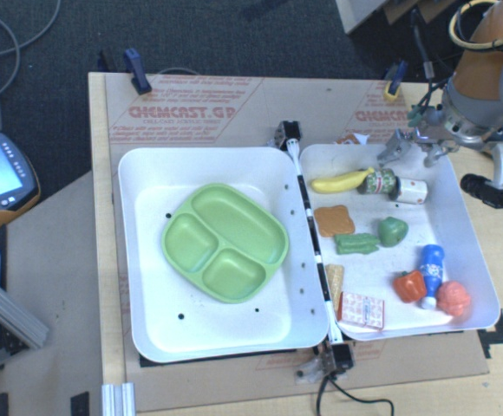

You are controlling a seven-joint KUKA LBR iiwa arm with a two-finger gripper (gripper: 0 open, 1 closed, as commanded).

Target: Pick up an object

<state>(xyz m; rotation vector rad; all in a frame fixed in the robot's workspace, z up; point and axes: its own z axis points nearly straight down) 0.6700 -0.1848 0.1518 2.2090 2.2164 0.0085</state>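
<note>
Gripper (414, 148) position: above the far edge of the right bin (473, 232), at the end of the grey arm (486, 59) that enters from the right. Its two fingers stand apart, with nothing between them. The fingertips hover just beyond the far group of objects and touch none of them.

Right bin contents: a banana (338, 181) lies lengthwise near the far wall. A small green-and-brown item (380, 182) touches its right end, and a white cylinder (412, 191) lies just beside that. Nearer the camera are an orange flat piece (333, 220), a green pepper (392, 231), a long green vegetable (356, 244), a blue-and-white bottle (430, 271), a red item (410, 286), a pink ball (454, 299) and a small printed box (362, 309). The left bin (147, 319) holds a green divided tray (225, 242).

Handling assessment: the white cylinder and the banana are the closest candidates. Both appear to be light toy pieces with smooth, probably slippery surfaces.

- Banana: grasp across the narrow width at mid-length. The curve may cause rotation if gripped near an end.
- Cylinder: grasp across the round body, fingers square to its axis. It may roll away if contacted off-centre.
- Neighbouring items touch or nearly touch. A wide finger approach risks pushing them.
</note>
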